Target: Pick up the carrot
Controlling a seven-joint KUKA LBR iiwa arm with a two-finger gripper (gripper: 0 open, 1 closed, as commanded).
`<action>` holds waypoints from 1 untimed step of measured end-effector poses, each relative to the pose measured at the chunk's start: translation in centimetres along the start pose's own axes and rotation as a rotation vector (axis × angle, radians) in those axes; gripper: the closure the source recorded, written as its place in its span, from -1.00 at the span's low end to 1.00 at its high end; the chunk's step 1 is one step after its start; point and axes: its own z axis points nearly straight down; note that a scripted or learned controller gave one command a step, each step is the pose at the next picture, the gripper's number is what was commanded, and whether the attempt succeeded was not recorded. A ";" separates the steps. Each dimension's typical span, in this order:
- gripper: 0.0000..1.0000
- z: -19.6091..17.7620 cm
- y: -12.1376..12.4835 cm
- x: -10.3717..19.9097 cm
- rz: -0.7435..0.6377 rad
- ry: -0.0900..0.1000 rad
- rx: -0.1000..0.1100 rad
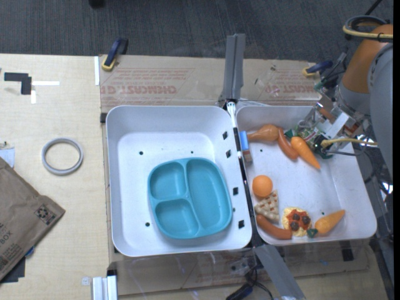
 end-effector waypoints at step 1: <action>-1.00 3.6 -6.2 -0.8 -0.221 -0.003 -0.007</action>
